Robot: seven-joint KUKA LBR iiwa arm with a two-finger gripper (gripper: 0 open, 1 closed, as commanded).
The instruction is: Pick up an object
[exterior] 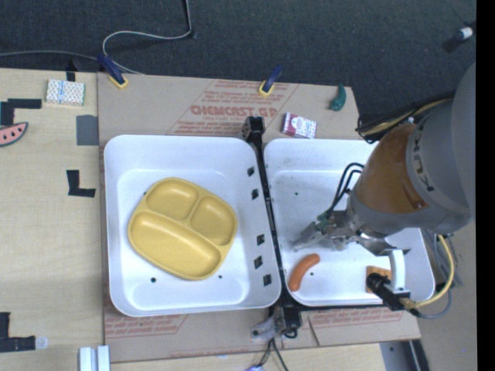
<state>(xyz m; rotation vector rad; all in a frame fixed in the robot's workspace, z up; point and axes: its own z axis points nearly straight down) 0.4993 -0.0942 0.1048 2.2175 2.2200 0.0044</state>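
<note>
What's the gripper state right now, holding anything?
Gripper: low in the right bin, just above the orange sausage-shaped object. Nothing visibly held; open or closed cannot be told.

text: "CHEMCAST GP" in red, upside-down | on: brown cardboard sheet [224, 110] under the bins | other print: small packet [298, 125] label, too small to read

Bench [46, 230] with two white bins [124, 230]
</note>
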